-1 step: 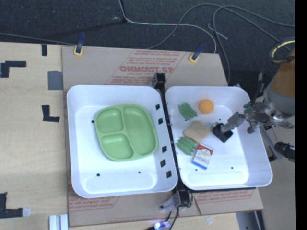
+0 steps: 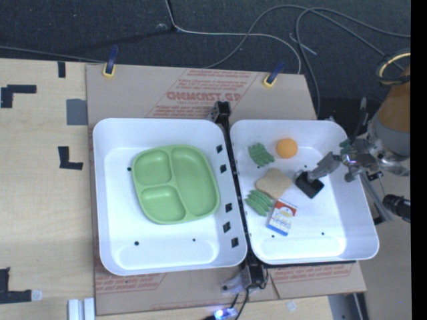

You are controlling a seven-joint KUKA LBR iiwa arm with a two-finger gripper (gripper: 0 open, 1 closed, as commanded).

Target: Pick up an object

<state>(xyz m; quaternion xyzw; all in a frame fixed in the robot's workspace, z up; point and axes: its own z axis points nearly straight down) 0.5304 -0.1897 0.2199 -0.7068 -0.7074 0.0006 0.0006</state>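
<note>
Now, hanging right of the orange ball [image 2: 287, 148] at the rim of the white bin [image 2: 333, 219], claw [image 2: 352, 159], gap impossible to tell; tan block [image 2: 272, 182] below-left of that ball, lying slantwise, well apart.

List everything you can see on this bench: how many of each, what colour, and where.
left bin: one, white, on the cardboard
right bin: one, white, beside the left bin
plate: one, green, three compartments, in the left bin
ball: one, orange, back of the right bin
leaf pieces: two, green, right bin, one behind and one in front of the bread
bread: one, tan, middle of the right bin
box: one, white with red and blue, just in front of the bread
cardboard: one sheet, brown, under both bins
clamps: two, yellow and blue, on the cardboard's back edge
cables: several, pale, on the dark floor behind
arm: one, grey and orange, at the right bin's right edge
</note>
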